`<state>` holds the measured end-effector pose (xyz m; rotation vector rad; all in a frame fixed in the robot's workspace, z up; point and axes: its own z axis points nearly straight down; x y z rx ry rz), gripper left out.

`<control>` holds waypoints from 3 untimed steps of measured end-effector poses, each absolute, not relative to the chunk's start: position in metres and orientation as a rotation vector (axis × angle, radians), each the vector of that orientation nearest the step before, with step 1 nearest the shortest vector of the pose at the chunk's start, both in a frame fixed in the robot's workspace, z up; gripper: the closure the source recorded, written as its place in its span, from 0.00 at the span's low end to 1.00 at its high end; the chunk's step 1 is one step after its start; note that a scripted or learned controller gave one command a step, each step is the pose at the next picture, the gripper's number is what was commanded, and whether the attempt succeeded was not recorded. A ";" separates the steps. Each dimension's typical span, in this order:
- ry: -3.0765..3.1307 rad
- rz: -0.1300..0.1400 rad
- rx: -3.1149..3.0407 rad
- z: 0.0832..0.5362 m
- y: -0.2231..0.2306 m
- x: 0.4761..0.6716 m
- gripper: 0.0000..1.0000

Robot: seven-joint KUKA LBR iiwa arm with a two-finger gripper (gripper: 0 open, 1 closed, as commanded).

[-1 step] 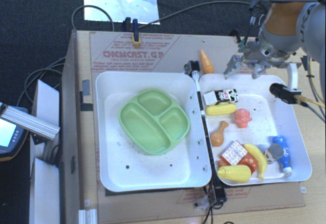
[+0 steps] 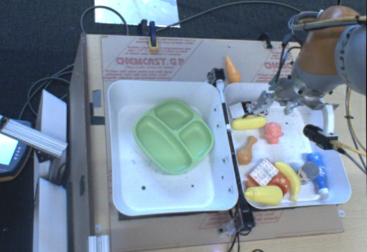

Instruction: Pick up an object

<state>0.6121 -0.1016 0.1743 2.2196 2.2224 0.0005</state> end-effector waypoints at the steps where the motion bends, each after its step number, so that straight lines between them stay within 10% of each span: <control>1: 2.222 0.001 2.219 0.084 -0.135 0.588 0.00; 2: 2.222 0.004 2.217 0.095 -0.135 0.589 1.00; 3: 2.224 0.005 2.216 0.185 -0.053 0.608 1.00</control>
